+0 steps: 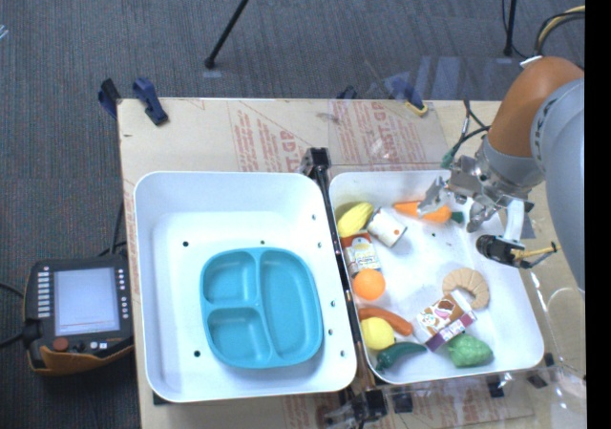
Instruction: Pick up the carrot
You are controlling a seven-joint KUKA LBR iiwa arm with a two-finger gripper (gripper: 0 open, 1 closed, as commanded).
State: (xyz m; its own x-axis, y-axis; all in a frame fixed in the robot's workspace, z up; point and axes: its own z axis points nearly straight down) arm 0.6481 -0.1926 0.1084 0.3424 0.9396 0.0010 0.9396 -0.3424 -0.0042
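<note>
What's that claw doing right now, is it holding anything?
Gripper: down in the right bin, closed around the carrot, which sits between its fingers.

Two bins (153, 190), one tray (260, 308), perhaps ten foods (368, 284).

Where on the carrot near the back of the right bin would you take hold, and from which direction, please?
Probably around the thick middle of the carrot, from above, with the fingers closing across its short width. It lies flat and roughly sideways, pointed end towards the white can, so the tip offers little to grip. The gripper is right at its blunt end.
</note>
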